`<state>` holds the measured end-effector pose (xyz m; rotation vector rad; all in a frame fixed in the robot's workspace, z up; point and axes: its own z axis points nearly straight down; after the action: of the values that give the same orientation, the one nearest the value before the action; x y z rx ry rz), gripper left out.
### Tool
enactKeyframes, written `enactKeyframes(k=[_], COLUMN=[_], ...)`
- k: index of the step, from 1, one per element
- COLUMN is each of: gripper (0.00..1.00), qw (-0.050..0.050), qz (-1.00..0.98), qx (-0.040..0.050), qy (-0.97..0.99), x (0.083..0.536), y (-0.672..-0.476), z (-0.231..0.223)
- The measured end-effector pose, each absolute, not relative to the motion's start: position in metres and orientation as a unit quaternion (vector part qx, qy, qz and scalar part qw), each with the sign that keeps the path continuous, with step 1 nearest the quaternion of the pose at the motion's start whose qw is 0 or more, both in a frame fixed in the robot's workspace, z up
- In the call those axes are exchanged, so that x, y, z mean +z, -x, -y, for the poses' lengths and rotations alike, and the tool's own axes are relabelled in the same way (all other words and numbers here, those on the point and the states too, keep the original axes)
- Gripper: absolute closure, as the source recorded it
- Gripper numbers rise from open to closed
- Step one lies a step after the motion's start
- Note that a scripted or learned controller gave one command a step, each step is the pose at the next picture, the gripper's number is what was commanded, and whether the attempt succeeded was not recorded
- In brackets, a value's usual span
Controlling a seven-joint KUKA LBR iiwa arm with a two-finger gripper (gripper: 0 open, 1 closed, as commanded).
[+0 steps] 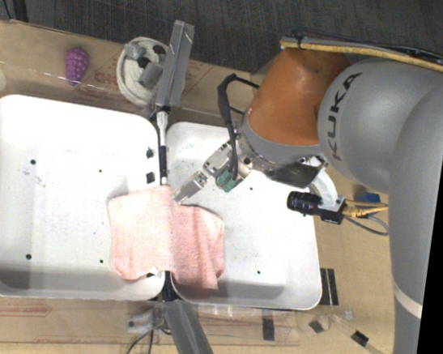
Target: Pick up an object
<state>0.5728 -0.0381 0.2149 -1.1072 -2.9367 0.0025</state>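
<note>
bench (42, 57): two white bins (56, 190) | pink cloth (165, 242) straddles divider | gripper (191, 186) state unclear

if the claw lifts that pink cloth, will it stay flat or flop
The pink cloth will probably flop: it sags over the divider between the left bin and the right bin. It looks thin, so likely light. Its far end may drag along.

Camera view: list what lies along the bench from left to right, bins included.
Purple object → left bin → pink cloth, draped over the divide between the bins → right bin.
</note>
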Motion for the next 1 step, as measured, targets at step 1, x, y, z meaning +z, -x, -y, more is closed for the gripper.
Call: enactKeyframes(k=[1], gripper=[0.00], qw=[0.001], qz=[0.935], qx=[0.0008], qy=[0.355], x=[0.1914], y=[-0.5702], z=[0.0631])
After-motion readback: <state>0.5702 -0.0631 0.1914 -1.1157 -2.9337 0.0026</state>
